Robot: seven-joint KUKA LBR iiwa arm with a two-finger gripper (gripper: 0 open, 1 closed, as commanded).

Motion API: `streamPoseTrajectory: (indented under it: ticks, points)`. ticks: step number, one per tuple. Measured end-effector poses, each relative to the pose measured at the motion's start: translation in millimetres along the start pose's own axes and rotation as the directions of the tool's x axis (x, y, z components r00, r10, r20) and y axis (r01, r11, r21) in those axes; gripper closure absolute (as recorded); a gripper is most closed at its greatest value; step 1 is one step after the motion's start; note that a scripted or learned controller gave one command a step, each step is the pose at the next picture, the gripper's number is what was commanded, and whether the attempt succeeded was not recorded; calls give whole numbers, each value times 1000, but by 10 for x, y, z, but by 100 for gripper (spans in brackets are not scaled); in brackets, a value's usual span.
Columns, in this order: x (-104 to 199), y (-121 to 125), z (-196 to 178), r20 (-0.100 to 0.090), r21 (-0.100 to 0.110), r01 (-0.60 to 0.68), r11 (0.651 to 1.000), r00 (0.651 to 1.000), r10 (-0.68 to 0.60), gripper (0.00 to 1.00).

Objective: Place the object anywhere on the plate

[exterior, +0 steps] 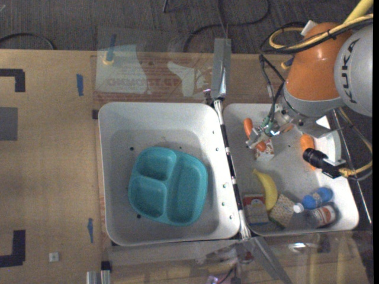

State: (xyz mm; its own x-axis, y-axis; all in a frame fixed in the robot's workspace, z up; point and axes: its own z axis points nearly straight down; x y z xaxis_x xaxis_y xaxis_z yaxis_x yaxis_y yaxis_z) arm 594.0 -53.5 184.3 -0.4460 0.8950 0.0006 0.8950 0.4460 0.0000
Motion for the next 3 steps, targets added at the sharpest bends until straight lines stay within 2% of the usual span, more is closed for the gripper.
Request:
streamPoseTrajectory:
  ticks: [1, 2, 3]
  points:
    - [706, 85, -1, 0, 0, 251, 968, 968, -251, 100]
    - [1260, -178, -2, 0, -1, 720, 694, 694, -720, 100]
    - [1246, -183, -2, 0, -1, 719, 696, 696, -719, 0]
